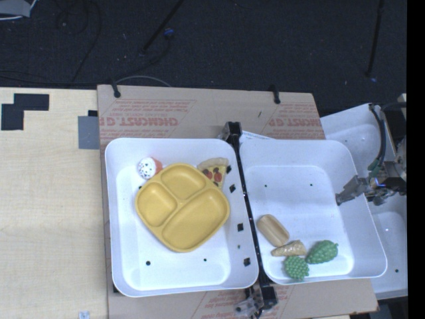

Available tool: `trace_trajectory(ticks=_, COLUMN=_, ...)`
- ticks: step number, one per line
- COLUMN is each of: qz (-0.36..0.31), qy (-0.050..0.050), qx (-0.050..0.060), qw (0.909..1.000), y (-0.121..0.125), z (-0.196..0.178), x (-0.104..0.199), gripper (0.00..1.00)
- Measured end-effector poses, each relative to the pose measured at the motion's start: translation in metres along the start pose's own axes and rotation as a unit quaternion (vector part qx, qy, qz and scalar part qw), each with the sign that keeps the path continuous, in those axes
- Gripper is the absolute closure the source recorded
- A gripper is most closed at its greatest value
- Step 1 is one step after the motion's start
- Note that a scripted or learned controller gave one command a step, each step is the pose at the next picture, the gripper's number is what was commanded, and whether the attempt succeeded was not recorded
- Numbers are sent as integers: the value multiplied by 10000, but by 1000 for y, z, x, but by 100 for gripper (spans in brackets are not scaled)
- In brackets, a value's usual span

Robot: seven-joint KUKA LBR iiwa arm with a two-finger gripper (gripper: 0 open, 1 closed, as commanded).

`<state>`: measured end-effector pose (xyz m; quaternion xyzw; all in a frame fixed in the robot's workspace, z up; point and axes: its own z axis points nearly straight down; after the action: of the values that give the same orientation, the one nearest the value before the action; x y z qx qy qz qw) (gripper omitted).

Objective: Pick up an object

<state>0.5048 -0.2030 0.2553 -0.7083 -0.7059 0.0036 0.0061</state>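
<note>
You look down on a dark carpeted floor (pixel 199 32) strewn with black cables (pixel 159 25). Below it lies a pale wooden benchtop (pixel 46 211), bearing a brown cardboard sheet (pixel 206 115) with red printed lettering.

Left shallow white bin (pixel 126 258): yellow three-compartment plastic plate (pixel 182 207), toy pizza slice (pixel 214 170) and small white-and-red ball (pixel 147 168) near its top. Right white bin (pixel 305 158): tan bread-like piece (pixel 273 230), two green bumpy toys (pixel 309 260). Tool (pixel 348 193) at right bin's right rim.
</note>
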Motion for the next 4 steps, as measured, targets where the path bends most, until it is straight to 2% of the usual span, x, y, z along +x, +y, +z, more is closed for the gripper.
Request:
trace_trajectory(ticks=1, qz=-17, qy=-13, qx=-54, qw=10000, y=2, z=-6, x=0, gripper=0)
trace_trajectory(ticks=2, qz=-20, qy=-4, qx=-34, qw=10000, y=10, z=55, x=0, gripper=0)
trace_trajectory(ticks=4, qz=-15, qy=-2, qx=-31, qw=10000, y=10, z=162, x=12, gripper=0)
